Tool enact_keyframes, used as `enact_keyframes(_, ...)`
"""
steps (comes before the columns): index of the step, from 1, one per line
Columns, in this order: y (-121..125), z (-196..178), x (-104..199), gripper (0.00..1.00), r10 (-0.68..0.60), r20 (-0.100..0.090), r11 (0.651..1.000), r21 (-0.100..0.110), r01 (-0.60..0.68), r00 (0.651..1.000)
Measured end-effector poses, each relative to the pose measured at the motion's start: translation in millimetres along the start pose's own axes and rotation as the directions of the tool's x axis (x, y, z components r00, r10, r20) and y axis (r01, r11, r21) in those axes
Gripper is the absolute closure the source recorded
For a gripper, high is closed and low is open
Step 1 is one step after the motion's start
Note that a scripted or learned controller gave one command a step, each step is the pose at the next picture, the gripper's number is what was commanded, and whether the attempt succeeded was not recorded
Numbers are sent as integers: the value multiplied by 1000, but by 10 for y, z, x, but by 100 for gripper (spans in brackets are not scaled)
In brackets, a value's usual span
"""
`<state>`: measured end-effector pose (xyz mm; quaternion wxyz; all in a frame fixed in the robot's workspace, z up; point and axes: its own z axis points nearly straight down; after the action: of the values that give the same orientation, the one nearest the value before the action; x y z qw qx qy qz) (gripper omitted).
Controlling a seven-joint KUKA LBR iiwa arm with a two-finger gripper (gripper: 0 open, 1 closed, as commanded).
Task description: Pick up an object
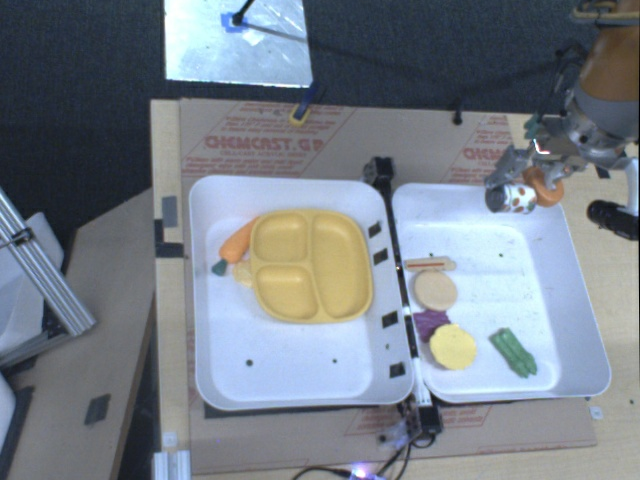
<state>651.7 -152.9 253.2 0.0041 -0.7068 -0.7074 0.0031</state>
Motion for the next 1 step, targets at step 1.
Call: enact_keyframes(1, 21, -75, 3, 0, -2, 2, 1000, -12, 2, 1000)
